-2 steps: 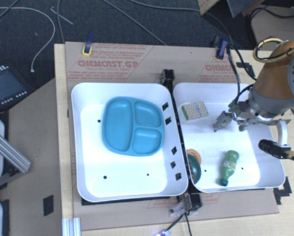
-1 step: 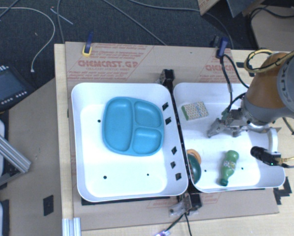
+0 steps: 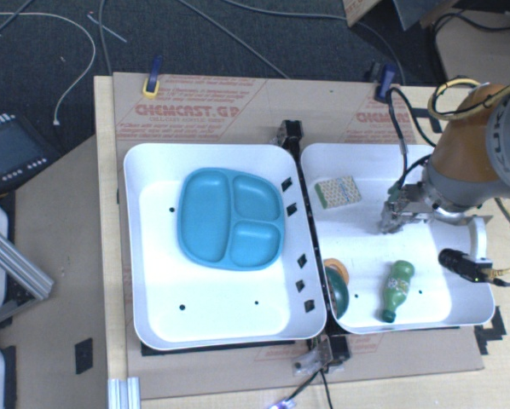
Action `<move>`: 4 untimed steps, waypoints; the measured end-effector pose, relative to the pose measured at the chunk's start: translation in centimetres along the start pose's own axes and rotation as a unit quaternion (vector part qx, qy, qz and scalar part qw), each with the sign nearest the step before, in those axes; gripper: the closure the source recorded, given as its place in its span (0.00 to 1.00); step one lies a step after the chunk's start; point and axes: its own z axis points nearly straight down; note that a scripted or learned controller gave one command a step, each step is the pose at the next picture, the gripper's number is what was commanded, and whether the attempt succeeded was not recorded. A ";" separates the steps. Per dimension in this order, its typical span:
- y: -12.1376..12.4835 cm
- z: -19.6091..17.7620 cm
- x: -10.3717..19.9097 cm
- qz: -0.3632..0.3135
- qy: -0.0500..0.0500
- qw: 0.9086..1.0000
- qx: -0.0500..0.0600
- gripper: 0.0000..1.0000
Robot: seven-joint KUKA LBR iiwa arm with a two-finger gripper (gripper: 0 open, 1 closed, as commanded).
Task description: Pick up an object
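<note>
Nearest the camera runs the front edge of the table (image 3: 238, 360), a flat sheet of brown cardboard-like board with red printing along its far side. On it sit two shallow white bins side by side, smooth and round-cornered: the left bin (image 3: 153, 296) and the right bin (image 3: 366, 164), touching along a black clipped seam.

One blue plate (image 3: 231, 218) lies in the left bin, glossy plastic, rounded and split into three compartments. One grey arm (image 3: 477, 156) with an orange band reaches into the right bin from the right.

One green bottle (image 3: 396, 290) lies on its side near the right bin's front wall, below the claw and apart from it. One small speckled greenish pad (image 3: 337, 192), flat and roughly square, lies left of the claw near the far wall. One small rounded object (image 3: 336, 281), dark green with an orange edge, rests against the right bin's left wall, beside the bottle.

One claw (image 3: 396, 217) points down over bare bin floor between pad and bottle; whether it is clenched or released cannot be told, and nothing shows in its grip.
</note>
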 end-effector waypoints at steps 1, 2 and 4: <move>0.3 -4.8 0.9 -0.001 -0.001 1.000 -0.003 1.00; 0.5 -11.3 1.2 -0.001 -0.002 1.000 -0.004 1.00; -1.5 -16.4 5.5 -0.003 0.001 1.000 0.001 1.00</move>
